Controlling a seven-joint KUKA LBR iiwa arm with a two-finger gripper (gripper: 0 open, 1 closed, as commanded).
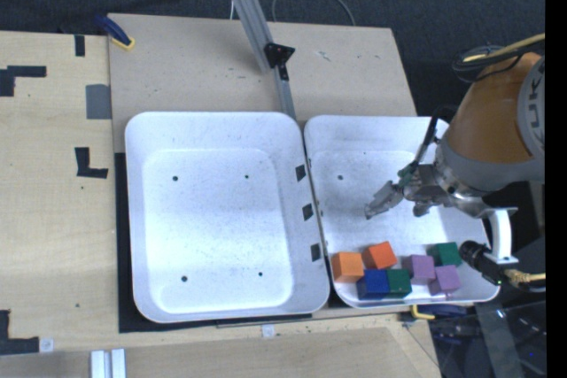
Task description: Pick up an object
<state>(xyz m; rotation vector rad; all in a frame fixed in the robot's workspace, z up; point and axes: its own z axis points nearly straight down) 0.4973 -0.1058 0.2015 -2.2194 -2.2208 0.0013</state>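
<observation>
We see the grey two-finger gripper (383, 201) above the shallow white right-hand bin (354, 137), apparently empty; whether it is spread, we cannot tell.

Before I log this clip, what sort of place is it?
Probably a robotics lab bench set up for grasping trials: two white bins side by side, small coloured blocks in the right one, and a gripper above them.

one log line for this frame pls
task: pick up object | claw over right bin, nothing seen in it | blocks clustered at near edge | left bin
</observation>
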